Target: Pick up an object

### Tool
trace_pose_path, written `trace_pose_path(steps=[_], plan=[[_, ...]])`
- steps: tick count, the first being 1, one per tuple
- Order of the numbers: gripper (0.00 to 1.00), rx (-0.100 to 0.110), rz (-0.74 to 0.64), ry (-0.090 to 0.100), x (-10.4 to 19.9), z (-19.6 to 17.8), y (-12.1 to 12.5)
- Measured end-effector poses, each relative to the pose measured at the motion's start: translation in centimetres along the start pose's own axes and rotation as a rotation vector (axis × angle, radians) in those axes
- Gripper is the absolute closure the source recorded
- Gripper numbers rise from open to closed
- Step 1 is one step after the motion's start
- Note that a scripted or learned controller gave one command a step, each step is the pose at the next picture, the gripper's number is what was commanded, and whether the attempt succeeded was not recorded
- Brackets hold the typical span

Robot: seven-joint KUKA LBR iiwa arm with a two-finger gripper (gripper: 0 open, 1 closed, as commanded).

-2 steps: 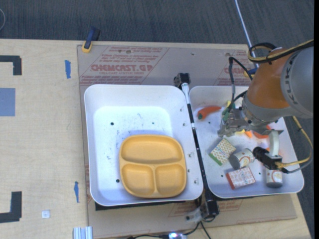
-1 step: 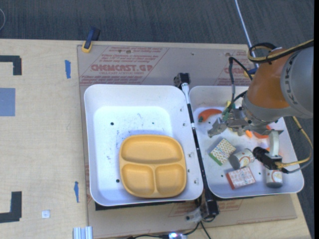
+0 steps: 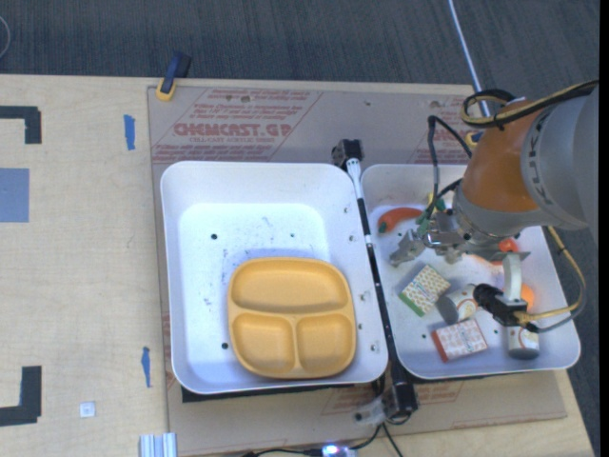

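My gripper (image 3: 416,247) hangs low over the left half of the right bin (image 3: 561,355), under the grey and orange arm that comes in from the right. Just below it lies a green and white chequered packet (image 3: 424,288). An orange object (image 3: 394,220) lies just above it, near the bin's left wall. A small grey block (image 3: 446,306) and a pale roll (image 3: 464,305) sit below the packet. A red and white box (image 3: 461,339) lies near the front wall. I see nothing held in the gripper.
The left bin (image 3: 190,198) holds a yellow three-compartment tray (image 3: 291,314) in its front half. A white tube (image 3: 514,274), a small orange piece (image 3: 527,296) and a silver cylinder (image 3: 523,344) lie at the right bin's right side, under the arm.
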State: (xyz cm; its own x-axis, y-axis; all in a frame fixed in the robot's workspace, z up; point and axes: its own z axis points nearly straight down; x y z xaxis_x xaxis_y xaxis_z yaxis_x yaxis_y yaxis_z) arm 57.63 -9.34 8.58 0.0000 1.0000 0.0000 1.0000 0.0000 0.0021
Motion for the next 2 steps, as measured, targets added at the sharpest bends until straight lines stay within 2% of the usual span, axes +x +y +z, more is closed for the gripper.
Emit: trace_pose_path(steps=[2], plan=[[0.0, 0.0, 0.001, 0.0, 0.1, 0.0, -1.8]])
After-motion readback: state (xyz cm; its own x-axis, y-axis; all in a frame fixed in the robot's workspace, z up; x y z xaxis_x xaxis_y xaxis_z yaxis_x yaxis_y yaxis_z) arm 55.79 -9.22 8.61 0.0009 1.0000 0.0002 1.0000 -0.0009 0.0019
